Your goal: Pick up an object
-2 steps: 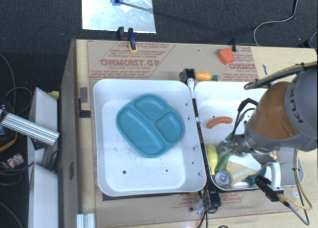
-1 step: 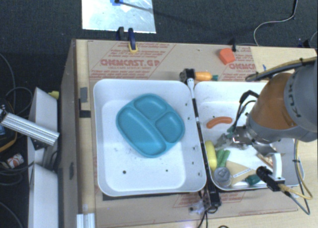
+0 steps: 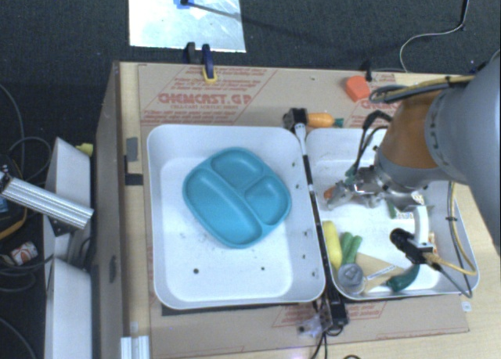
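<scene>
Your gripper [image 3: 344,192] hangs low in the right bin [image 3: 337,146], near the yellow toy [image 3: 332,242]; I cannot tell its grip.

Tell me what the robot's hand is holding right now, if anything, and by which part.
It cannot be told. The hand hangs low over the right bin, but no object is visibly in its grip.

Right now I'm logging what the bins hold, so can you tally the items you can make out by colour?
Blue: 1, the divided plate in the left bin
Yellow: 1, a long piece in the right bin
Green: 2, a stick and a handled item
Silver: 1, a round piece
Total: 5
</scene>
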Available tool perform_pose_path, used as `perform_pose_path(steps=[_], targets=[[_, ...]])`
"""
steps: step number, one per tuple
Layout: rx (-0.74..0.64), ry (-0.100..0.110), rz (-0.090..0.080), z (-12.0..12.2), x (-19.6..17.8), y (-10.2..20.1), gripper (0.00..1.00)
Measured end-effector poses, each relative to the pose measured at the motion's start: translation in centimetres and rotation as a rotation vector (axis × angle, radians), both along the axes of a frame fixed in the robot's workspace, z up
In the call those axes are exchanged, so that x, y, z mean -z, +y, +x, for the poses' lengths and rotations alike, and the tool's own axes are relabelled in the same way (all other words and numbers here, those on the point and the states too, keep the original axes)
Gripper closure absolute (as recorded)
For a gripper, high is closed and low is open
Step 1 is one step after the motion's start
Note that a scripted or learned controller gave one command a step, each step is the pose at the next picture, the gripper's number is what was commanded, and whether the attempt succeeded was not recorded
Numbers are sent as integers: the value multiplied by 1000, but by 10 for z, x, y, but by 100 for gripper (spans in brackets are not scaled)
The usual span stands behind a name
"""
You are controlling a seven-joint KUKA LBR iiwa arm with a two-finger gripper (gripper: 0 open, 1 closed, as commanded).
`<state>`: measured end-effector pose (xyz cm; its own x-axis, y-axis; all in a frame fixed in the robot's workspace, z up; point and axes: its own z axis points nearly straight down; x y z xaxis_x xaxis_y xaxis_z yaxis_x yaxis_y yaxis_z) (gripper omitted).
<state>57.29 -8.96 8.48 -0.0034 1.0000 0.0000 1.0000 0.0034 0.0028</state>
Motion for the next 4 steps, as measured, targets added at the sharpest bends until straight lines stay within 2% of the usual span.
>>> perform_pose_path(steps=[1, 2, 3, 4], targets=[[-2, -1, 0, 1, -11, 0, 100], [-1, -1, 1, -2, -101, 72, 100], [2, 1, -1, 22, -100, 15, 100], [-2, 1, 1, 53, -100, 66, 100]])
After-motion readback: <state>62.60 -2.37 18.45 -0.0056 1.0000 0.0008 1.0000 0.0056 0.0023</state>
